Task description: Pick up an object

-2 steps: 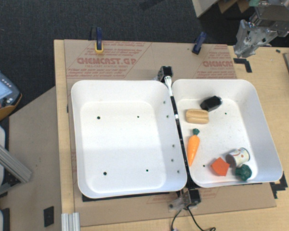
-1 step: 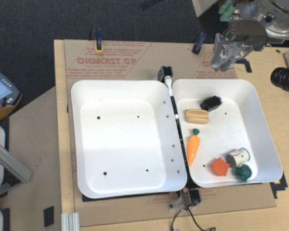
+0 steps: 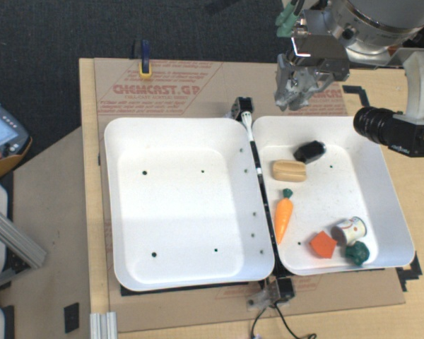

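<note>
Hovering above the far edge of the right bin (image 3: pixel 381 182), the claw (image 3: pixel 295 97) carries nothing; I cannot tell its opening. Likely targets, black object (image 3: pixel 309 150) and beige block (image 3: pixel 288 170), lie just below, near that edge.

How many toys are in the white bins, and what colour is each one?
Black: 1, the black block
Tan: 1, the tan block
Orange: 2, the carrot and the orange block
White: 1, the small white cup
Green: 1, the green lump
Total: 6, all in the right bin
</note>
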You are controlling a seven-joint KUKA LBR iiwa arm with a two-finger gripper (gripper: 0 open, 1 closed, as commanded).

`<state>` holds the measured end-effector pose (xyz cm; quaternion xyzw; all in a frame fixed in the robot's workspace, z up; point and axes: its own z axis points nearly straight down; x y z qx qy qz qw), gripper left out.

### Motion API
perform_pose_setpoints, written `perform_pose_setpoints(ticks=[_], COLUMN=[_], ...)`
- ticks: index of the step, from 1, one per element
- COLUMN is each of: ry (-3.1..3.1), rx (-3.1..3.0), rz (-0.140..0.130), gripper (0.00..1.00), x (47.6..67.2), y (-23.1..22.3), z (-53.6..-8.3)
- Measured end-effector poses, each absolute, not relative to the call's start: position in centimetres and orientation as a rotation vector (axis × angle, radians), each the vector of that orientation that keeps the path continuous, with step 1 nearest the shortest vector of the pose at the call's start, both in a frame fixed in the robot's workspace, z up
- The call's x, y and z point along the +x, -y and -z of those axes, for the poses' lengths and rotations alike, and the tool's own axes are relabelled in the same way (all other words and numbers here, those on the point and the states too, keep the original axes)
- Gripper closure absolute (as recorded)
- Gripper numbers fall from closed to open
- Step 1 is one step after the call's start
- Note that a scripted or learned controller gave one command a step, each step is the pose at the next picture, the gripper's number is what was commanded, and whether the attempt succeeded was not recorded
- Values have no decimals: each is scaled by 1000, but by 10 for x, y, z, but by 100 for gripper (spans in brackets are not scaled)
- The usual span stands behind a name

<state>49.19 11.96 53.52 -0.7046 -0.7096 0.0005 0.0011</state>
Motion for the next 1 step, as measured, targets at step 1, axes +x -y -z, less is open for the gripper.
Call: perform_pose_setpoints(ticks=[1], ry=[2227], rx=[-2213], rz=[-2], gripper=[100], x=[478], y=[-167], z=[-535])
